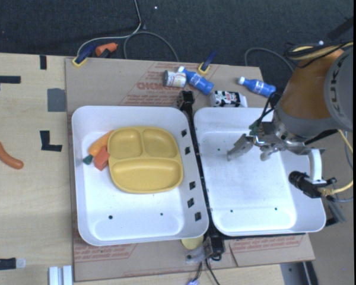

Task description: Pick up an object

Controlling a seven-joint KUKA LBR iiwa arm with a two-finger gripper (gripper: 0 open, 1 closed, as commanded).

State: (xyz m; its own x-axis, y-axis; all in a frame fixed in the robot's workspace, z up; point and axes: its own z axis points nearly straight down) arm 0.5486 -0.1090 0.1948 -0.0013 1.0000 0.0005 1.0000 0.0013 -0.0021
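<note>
Gripper (251, 149) at the end of my grey arm (311, 100) hangs over the upper part of the right bin (255, 206), its two fingers (237, 148) spread apart with nothing between them. Objects I could pick sit in the left bin (130, 218): a yellow divided plate (146, 159) lies near the middle, and just at its left edge an orange carrot-shaped toy (98, 145) and a small red piece (101, 160) touch the plate. Beyond the bins, on the cardboard at the far side of the bench (24, 218), lie two blue-and-white bottles (193, 80) and a third (257, 86). A sausage-shaped toy (7, 155) lies well apart at far left.
</note>
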